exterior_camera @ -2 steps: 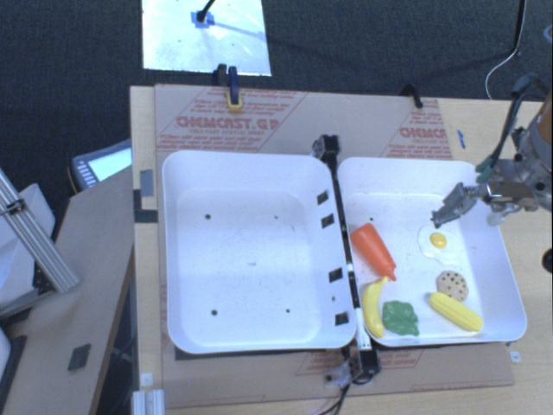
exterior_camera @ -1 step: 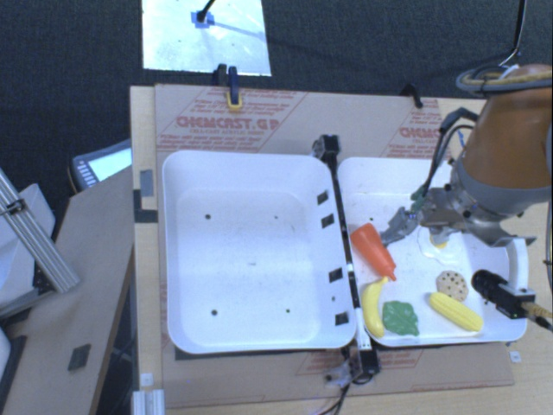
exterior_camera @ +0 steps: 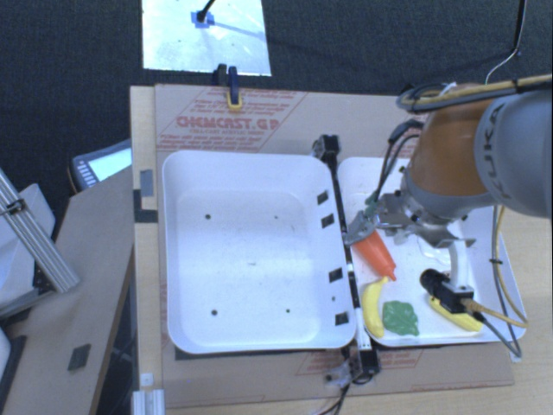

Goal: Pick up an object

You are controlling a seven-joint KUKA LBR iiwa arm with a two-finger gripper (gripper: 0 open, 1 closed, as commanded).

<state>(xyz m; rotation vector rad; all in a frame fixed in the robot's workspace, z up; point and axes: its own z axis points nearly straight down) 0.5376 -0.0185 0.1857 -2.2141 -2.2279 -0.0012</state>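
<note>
Camera view: hand (exterior_camera: 361, 228) near right bin (exterior_camera: 365, 171) left wall, carrot (exterior_camera: 378, 253) beside.

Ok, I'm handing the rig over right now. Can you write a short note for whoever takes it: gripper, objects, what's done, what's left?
Gripper: low at the left side of the right bin, by the upper end of the orange carrot-shaped piece. The view does not show a grasp.
Things: the orange piece, the yellow banana and the green piece all lie in the right bin, toward its near left corner.
Done: nothing lifted.
Left: the pick itself. The orange piece looks like the nearest candidate.
</note>
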